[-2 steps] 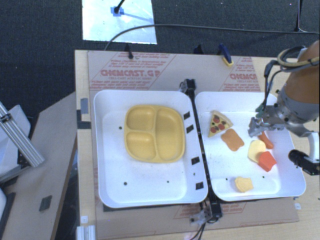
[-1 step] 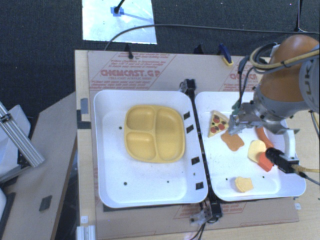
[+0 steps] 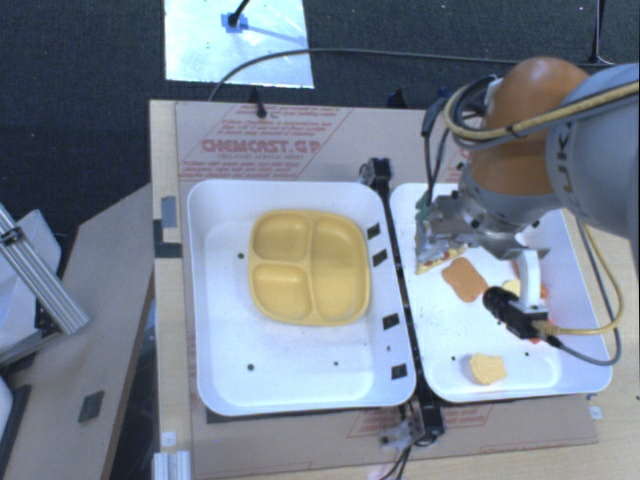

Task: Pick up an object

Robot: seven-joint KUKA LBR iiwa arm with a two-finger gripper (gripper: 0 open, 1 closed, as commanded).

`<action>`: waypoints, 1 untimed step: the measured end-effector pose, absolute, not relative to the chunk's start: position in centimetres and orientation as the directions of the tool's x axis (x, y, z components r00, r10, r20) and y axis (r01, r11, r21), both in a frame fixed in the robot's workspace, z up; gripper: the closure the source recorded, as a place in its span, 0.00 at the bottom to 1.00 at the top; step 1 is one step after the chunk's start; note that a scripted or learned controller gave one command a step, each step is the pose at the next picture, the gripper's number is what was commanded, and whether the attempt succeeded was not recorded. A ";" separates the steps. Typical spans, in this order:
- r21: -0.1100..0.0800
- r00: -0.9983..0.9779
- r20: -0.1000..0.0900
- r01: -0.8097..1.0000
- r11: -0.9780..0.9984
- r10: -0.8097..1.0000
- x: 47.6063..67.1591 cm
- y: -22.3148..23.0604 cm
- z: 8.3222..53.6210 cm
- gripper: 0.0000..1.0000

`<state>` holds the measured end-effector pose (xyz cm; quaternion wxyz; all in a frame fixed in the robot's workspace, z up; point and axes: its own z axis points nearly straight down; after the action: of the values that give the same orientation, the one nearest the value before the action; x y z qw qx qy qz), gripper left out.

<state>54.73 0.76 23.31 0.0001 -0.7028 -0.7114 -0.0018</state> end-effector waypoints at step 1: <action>0.002 -0.011 0.002 1.000 0.011 1.000 56.5 5.5 22.4 1.00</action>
<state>56.47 5.52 22.40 -0.0001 -0.7033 -0.7109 -0.0014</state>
